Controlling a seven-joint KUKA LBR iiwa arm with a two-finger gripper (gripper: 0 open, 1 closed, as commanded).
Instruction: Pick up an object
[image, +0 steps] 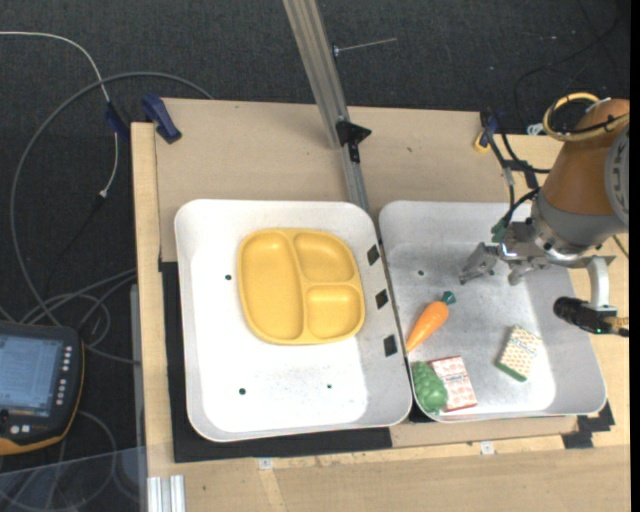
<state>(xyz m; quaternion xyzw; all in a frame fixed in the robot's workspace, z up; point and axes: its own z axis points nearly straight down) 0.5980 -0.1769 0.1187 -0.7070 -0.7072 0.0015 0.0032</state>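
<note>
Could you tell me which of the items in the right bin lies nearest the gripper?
The carrot: it lies just below-left of the gripper, while the sponge, small box and green item lie farther toward the bin's front.

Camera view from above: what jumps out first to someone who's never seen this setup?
The bright yellow divided plate in the left white bin catches the eye first. Next comes the grey and orange arm reaching in from the right, its gripper above the right bin. Below the gripper lie an orange toy carrot, a small patterned block, a red-and-white box and a green object.
</note>
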